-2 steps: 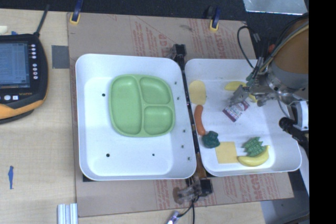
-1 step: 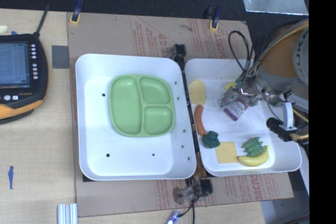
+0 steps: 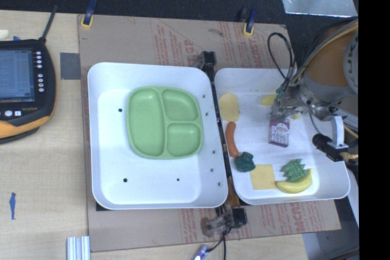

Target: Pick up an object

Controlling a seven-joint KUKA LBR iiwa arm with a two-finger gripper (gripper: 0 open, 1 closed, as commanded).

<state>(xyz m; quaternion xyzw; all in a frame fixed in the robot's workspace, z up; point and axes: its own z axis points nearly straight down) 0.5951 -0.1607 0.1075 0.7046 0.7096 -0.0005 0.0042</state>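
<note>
So the thing I'm going for is the little pink carton (image 3: 280, 132), standing or lying in the right bin (image 3: 329, 192), roughly mid-bin and toward the far side. My hand (image 3: 285, 108) is right above its top end, basically touching or just shy of it. I honestly can't tell from up here whether I'm spread or pinched, the wrist and cables are in the way.

My guess is I'm at the descend-and-close bit. To do it well I'd want to come straight down so I straddle the carton's narrow sides, not its face, and go low enough to get real purchase before closing. It looks light and a bit slick, so a shallow pinch on the top edge would probably just tip it or squirt it out.

Neighbours aren't too bad: the sausage (image 3: 231, 138) is off to the carton's left, the yellow round chip (image 3: 230, 106) beyond that, the banana (image 3: 295, 183) with the green leafy thing (image 3: 295, 168) nearer the front. The green divided plate (image 3: 164, 122) sits over in the left bin (image 3: 103, 192), well apart.
</note>
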